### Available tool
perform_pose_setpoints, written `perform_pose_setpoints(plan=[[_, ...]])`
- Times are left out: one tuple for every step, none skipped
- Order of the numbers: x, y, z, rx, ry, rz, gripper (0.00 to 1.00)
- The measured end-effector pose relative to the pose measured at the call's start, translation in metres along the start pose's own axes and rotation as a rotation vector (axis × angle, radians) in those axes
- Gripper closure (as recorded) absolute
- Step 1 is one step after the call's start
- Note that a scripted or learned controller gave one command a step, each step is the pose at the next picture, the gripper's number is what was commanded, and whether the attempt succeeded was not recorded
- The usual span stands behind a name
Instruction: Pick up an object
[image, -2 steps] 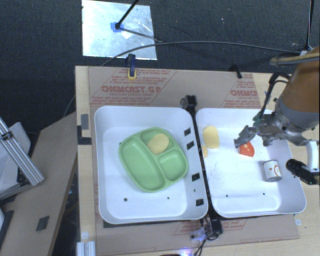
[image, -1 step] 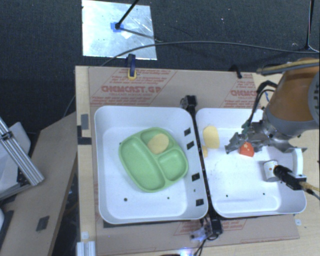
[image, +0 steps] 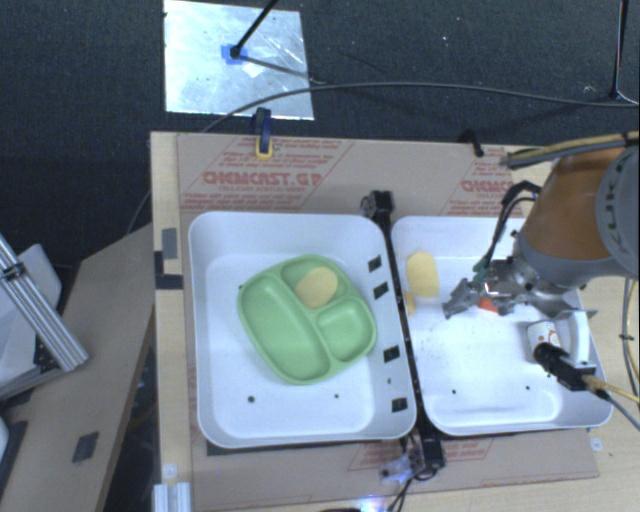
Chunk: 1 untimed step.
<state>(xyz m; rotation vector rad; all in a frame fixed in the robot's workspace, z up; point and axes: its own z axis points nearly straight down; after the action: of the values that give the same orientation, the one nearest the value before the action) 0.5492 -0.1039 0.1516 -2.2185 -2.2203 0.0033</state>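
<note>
End effector (image: 468, 297) sat low in the right bin (image: 500, 400), grip state honestly unclear, yellow object (image: 423, 273) just beside it, green tray (image: 290, 335) in left bin (image: 220, 400)

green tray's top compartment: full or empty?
Occupied. A yellow item sits in the upper compartment of the green tray in the left bin; its two other compartments look bare.

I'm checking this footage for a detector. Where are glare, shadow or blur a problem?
Camera view: the foil sheet at top glares bright; both white bins look evenly lit, with soft shadow under the green tray; the gripper is dim and slightly blurred.
</note>
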Motion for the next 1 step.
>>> perform_pose_setpoints(plan=[[-0.0020, -0.0040, 0.0620, 0.001, 0.001, 0.000, 0.00]])
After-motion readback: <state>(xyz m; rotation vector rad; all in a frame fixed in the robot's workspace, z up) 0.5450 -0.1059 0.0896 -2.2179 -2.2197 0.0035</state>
